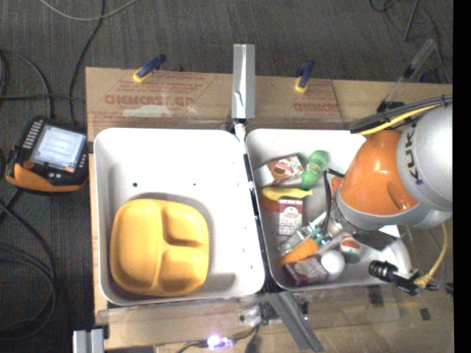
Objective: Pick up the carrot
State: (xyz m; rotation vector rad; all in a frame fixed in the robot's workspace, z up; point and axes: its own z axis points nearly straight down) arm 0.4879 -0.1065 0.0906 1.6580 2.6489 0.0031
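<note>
The carrot (298,254) is a short orange piece lying at a slant in the lower middle of the right bin (257,164). My gripper (316,234) hangs just above and to the right of the carrot's upper end, very close to it or touching it. The arm's orange wrist band (375,182) and grey body cover the right half of this bin and hide whatever lies beneath.
Around the carrot lie a red box (291,213), a banana (287,194), a snack packet (285,169), a green bottle (316,166), a white ball (333,263), a dark packet (305,272) and a small can (350,247). The left bin (110,153) holds a yellow divided tray (160,245).
</note>
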